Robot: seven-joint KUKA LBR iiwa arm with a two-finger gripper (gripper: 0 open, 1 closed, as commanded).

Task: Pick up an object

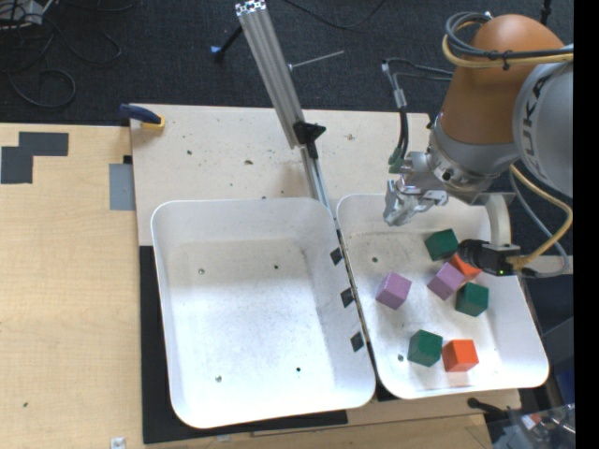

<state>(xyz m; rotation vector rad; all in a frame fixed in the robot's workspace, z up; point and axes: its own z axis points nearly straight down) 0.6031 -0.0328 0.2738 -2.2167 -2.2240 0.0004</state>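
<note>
From my remote station I see the grey arm with its orange band reaching in from the right, and its jaws (404, 206) hang above the far edge of the right shallow white plastic bin (524, 368); they carry nothing, and I cannot tell how far apart they stand. The things to pick lie in this bin: a purple cube (394, 290) alone near the middle, a dark green cube (441, 244) closest to the jaws, a second purple cube (445, 281) touching a small orange cube (462, 267) and a green cube (472, 299), and at the near side a green cube (425, 348) just beside an orange cube (460, 354). I judge these blocks to be light, stiff and not fragile, with flat sides. I would take the lone purple cube on two opposite faces, because it has free space around it. The left white bin (168, 251) on the desk (56, 279) holds no blocks.
</note>
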